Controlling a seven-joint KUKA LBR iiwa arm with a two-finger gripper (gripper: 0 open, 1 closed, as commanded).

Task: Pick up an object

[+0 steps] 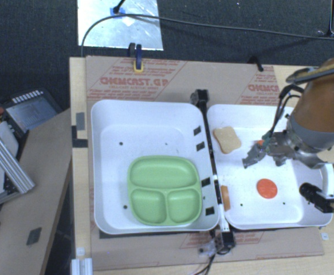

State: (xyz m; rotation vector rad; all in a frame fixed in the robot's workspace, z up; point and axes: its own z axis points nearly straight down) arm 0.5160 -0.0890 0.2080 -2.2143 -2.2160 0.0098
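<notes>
I see two candidates in the right bin (235, 219): a tan bread-like piece (227, 138) near the bin's far left corner and a flat orange disc (266, 188) lying on the floor nearer the front. A small orange item (225, 197) sits against the divider wall. The left bin (106, 153) holds a green divided plate (164, 189).

My worry is the disc. It lies flat and thin, so the fingers could slide over it or close on nothing. The bread sits near the wall, and a descent there could clip the rim. Either miss would leave the claw bare.

The arm (321, 110) reaches in from the right, its orange band above the wrist, with the gripper (252, 157) hanging over the middle of the right bin, between the bread and the disc, tilted toward the left. From this slant the tip is a dark blur, so I cannot tell whether the claw is spread or closed; nothing looks caught in it, as far as I can judge.
</notes>
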